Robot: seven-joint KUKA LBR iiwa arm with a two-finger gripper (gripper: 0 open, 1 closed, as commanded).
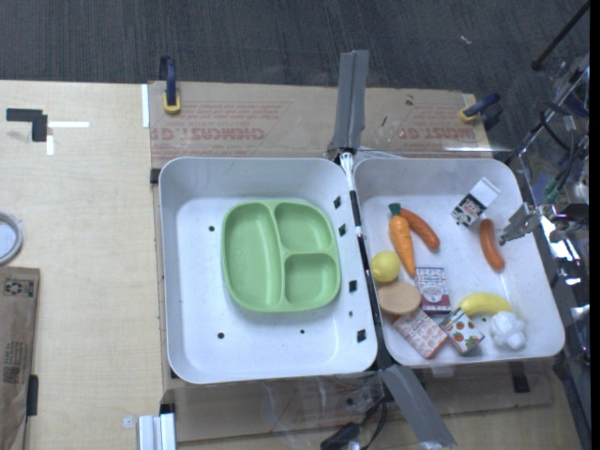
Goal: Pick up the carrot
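Small printed cartons (421,334) lie nearest, along the front edge of the right bin (450,171). Behind them a tan bun (398,297) sits close to that bin's left wall.

Up that same wall, in the far left part of the right bin, lies the carrot (402,239). It is flat, with its green top toward the far edge and its tip toward the front. An orange-red sausage (420,230) lies against its right side near the top, angled away. A lemon (385,266) sits just beside the tip, on the wall side. Another carton (431,289) lies near the tip toward the front.

A second sausage (491,245) lies well apart by the right wall, and the gripper (518,227) hangs just beside it. I cannot tell whether the gripper is open or closed, and it carries nothing.

The step in hand looks like the approach, with the grasp not yet begun. To do it well, the gripper should cross to the left wall and line up across the carrot's width. The mid-body is probably the best place to grasp, below where the sausage touches and above the lemon. The tight spot is on the sausage side, so a misjudged descent could pinch both or push the carrot into the wall. The green divided plate (281,256) in the left bin (169,251) plays no part.
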